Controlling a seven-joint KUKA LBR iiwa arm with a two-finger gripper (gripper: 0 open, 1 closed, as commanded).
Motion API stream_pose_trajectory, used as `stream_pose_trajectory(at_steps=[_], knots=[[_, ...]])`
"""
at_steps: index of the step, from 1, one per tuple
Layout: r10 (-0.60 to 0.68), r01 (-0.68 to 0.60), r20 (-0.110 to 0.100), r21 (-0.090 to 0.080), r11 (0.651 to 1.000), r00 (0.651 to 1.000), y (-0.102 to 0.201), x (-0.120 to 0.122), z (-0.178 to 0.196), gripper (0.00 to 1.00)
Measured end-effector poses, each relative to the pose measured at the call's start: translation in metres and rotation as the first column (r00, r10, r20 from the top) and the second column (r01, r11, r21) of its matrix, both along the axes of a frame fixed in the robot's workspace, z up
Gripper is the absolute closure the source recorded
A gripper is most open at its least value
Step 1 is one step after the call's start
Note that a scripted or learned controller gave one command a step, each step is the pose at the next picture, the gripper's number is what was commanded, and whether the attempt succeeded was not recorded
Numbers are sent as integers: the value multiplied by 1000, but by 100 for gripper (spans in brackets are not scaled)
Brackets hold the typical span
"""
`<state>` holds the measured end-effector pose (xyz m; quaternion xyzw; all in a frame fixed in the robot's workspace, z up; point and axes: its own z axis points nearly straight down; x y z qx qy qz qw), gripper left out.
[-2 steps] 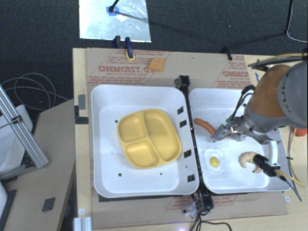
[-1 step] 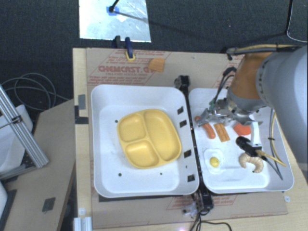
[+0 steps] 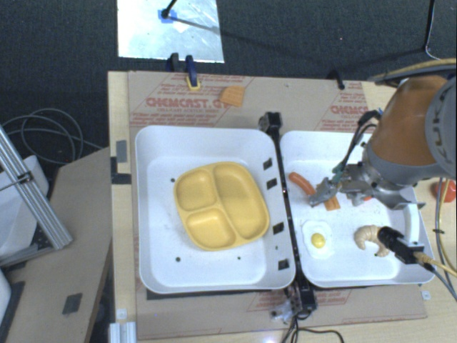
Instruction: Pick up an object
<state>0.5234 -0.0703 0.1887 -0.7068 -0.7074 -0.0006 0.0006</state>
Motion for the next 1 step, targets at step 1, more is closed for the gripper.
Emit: stream_pose_trajectory(at_steps=[1], knots=[[0, 0, 3, -4, 1000, 1000, -40, 51, -109, 0]])
